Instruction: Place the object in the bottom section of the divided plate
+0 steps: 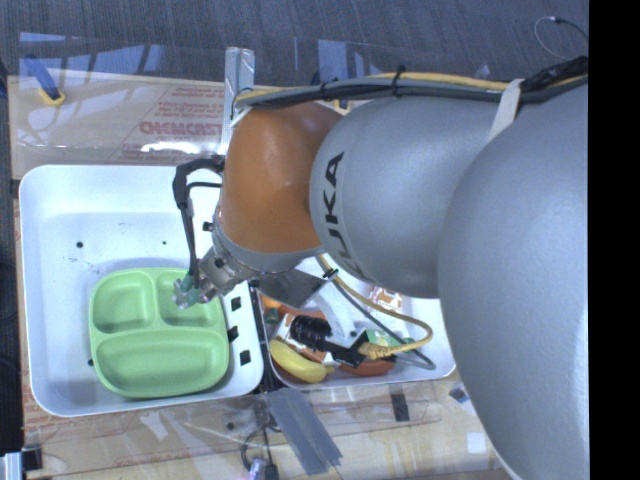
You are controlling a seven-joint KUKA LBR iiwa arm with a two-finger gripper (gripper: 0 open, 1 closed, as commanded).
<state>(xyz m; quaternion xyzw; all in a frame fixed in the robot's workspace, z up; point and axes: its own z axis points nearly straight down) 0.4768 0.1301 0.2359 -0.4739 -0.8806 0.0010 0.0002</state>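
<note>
My jaws over green divided plate, at upper-right compartment edge. Apart or clamped: can't tell, too small/blurred. Object not discernible. Bottom section lies just toward cam-near side; next move shifts that way, I judge.

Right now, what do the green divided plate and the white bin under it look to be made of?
The green divided plate looks like moulded plastic with a matte finish: uniform colour, soft rounded dividers, dull highlights. The white bin looks like smooth plastic too, slightly glossier, with rounded corners and a soft sheen, though coated metal can't be ruled out.
</note>
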